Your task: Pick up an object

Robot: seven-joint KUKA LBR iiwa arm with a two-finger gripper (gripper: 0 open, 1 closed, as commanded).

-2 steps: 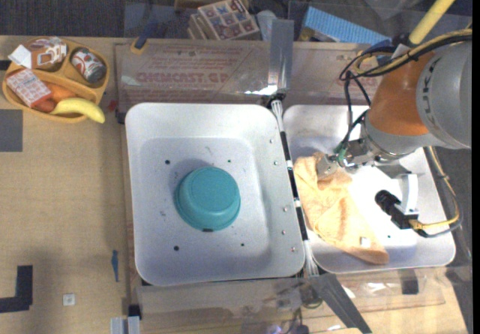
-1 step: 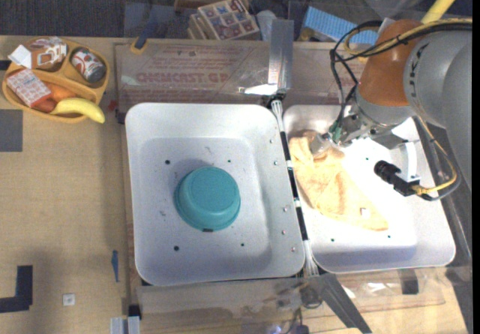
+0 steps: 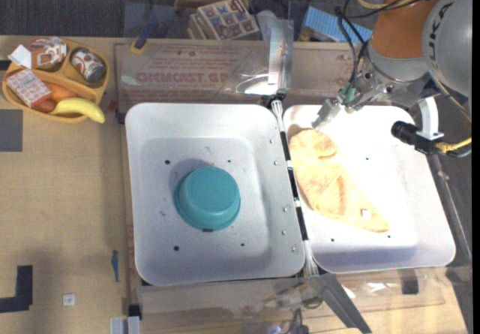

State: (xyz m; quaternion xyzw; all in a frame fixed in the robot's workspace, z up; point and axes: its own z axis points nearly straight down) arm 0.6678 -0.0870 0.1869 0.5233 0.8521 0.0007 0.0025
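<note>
Gripper (image 3: pixel 324 113) poised at the far left corner of the right bin (image 3: pixel 427 197), just above the yellow cloth (image 3: pixel 334 179); grip state impossible to tell. Cloth spread limp along that bin's left side, probably the likeliest pick, lying nearest. Teal bowl (image 3: pixel 208 197) upturned mid left bin (image 3: pixel 150 137), well apart. Partial "KUKA" lettering on the arm (image 3: pixel 442 25); cardboard print beyond illegible.

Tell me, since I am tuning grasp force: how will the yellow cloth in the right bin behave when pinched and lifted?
The yellow cloth lies flat and rumpled across the right bin, so it probably drapes limply. It looks thin, likely light. A pinch may catch just one fold.
</note>
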